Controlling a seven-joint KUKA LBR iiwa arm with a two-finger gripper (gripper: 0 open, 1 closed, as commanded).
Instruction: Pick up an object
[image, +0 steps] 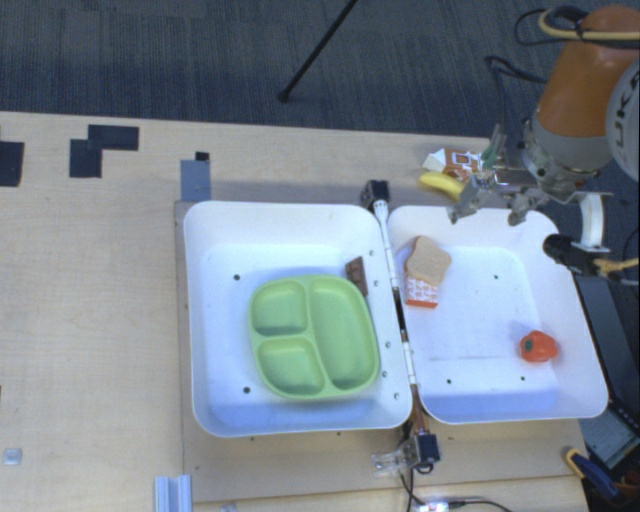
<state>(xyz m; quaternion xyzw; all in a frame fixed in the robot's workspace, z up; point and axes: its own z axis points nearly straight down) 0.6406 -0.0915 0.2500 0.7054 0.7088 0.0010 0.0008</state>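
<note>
You have two white bins side by side on the bench. The left bin (200, 300) holds a green tray (312, 337) with three compartments, its long axis running roughly from upper left to lower right, lying flat. A small brown piece (355, 270) sits just beside the tray's upper right corner, near the wall between the bins.

In the right bin (560, 400) you see a tan slice of bread (428, 259) near the upper left corner, tilted, partly lying over a small orange-and-white box (421, 292); the two touch and together run top to bottom. A small orange, tomato-like thing (538, 346) lies well apart from them, near the right wall.

Outside the bins, just past the right bin's far edge, a banana (441, 183) lies with its long axis running left to right, beside a small packet (455, 160).

The arm (585, 90) comes in from the upper right, its orange band above the wrist. The gripper (494, 207) hangs over the right bin's far rim, fingers pointing down and spread apart, with nothing between them. It sits just right of the banana and up-right of the bread.
</note>
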